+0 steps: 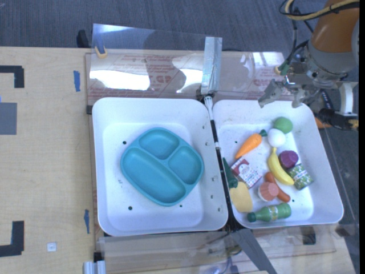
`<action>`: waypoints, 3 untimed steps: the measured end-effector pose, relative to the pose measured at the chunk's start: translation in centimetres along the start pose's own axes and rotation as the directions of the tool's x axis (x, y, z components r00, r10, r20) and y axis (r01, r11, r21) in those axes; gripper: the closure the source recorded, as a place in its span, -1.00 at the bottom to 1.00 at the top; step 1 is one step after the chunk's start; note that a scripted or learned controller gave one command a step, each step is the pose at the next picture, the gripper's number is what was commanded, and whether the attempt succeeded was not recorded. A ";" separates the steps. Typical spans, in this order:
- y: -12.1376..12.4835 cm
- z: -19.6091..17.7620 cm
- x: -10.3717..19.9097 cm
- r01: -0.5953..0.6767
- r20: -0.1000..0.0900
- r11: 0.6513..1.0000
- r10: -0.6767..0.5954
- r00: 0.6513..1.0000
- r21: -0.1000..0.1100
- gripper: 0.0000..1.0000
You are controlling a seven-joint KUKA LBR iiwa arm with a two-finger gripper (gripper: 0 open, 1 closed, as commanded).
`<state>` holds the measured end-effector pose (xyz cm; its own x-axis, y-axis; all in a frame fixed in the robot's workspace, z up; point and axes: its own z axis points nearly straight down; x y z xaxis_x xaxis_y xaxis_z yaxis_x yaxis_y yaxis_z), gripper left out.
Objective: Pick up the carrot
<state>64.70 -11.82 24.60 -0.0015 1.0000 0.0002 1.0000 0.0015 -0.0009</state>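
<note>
A KUKA arm's gripper [283, 94] hangs over the far rim of the right bin [326, 170], at about twelve o'clock of that bin; its two fingers stand spread apart with nothing between them. The carrot [250, 145] lies in the same bin, toward ten o'clock of its floor, well apart from the gripper, its green top pointing to one o'clock. A white ball [276, 137] and a green ball [282, 124] sit at the carrot's three o'clock, a banana [278, 167] below them. The left bin [108, 153] holds a blue divided plate [162, 165].
</note>
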 end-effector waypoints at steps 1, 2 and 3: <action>-3.5 11.7 1.5 0.086 -0.001 0.996 -0.086 0.996 0.007 -1.00; -3.5 15.9 1.5 0.014 0.000 1.000 -0.014 1.000 -0.004 -1.00; -5.7 15.9 -0.7 0.198 0.000 0.980 -0.198 0.980 -0.002 -1.00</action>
<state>59.00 -12.50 8.66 -0.1999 0.9798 0.0001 0.9798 0.1999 0.0012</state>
